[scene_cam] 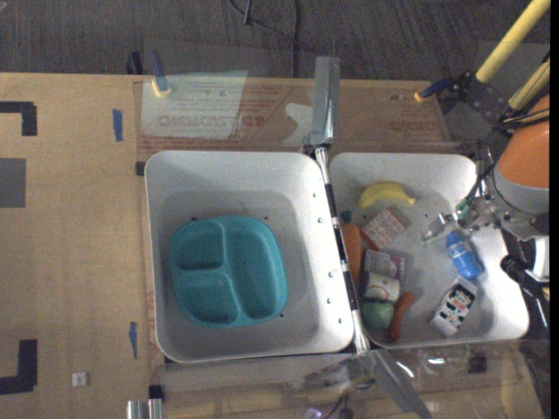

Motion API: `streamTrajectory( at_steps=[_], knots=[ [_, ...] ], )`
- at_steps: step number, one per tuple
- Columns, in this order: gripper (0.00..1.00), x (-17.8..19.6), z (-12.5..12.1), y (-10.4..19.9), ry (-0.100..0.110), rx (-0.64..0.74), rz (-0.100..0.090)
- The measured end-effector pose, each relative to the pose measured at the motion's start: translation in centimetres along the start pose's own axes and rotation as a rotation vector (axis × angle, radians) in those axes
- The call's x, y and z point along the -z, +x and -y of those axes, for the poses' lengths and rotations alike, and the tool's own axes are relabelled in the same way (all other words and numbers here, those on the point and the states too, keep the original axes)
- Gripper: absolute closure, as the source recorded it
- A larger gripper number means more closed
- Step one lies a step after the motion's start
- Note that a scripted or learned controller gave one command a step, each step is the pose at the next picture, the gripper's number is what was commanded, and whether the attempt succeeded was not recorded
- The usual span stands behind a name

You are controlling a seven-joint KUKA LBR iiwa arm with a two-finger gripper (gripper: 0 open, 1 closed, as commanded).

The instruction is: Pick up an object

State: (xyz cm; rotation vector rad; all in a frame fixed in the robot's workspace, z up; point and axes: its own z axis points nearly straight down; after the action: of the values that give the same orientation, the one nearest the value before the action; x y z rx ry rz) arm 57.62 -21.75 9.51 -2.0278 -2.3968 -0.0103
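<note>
Over the right-hand shallow white bin (342, 175) you have the grey arm with its orange band (529, 157) reaching in from the right, and the jaws (447, 223) hang low over the bin's middle; whether they are released or clenched you cannot tell from this slanted view, and nothing shows between them. Just beside them, toward the near right, lies a small blue plastic bottle (462, 257), the closest candidate for a pick. Near it sits a white carton with black cow patches (454, 306), and at the far side a yellow banana (387, 194). Along the bin's left wall the goods crowd together: an orange carrot (352, 247), a pale patterned packet (384, 228), a second small printed packet (384, 263), a white cup (381, 286), a round green fruit (377, 312) and a slim red-orange stick-shaped item (401, 314), several of them touching. The left white bin (161, 182) holds a teal divided plate (228, 271), well apart from the arm. Your main risk, as I judge it, is the bottle rolling: it lies on its side on smooth plastic, so an off-centre closing could push it away. A descent onto the crowded left cluster could nudge neighbours or pinch two things at once.
</note>
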Motion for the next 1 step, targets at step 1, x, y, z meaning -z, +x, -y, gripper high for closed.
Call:
streamTrajectory(
  at_steps=[1],
  knots=[
    [1.0, 1.15, -0.05, -0.31, -0.005, -0.003, 0.006]
  ],
)
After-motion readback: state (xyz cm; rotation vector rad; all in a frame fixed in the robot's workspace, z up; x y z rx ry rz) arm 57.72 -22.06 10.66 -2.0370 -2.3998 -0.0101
